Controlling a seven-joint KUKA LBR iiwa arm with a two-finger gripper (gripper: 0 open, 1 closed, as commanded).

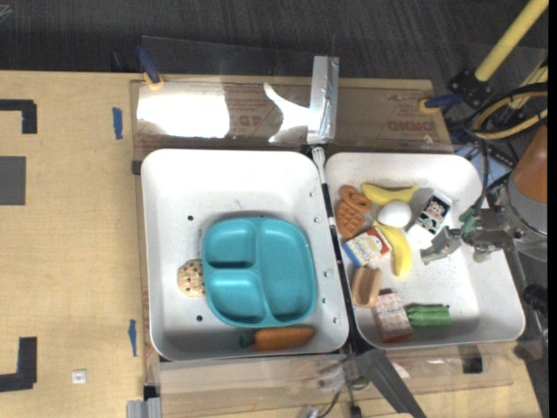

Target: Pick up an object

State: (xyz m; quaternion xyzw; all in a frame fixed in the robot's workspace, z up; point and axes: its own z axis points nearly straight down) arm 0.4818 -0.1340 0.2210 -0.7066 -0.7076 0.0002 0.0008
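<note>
My gripper [442, 246] hangs low over the right bin [487, 296], reaching in from the right edge. Just left of it lie a yellow banana [398, 240], a white egg [395, 214] and a small black-and-white packet [431, 212]. A brown waffle [352, 211] and a small blue-and-white carton [366, 247] sit further left. Toward the front of the bin are a hot dog bun [365, 285], a pink box [392, 313] and a green item [427, 315]. I see nothing held in the gripper.
The left bin [174, 181] holds a teal divided plate [258, 269], a cookie [190, 278] at its left and an orange carrot [280, 338] at the front. Cables and a yellow pole [513, 33] lie at the back right.
</note>
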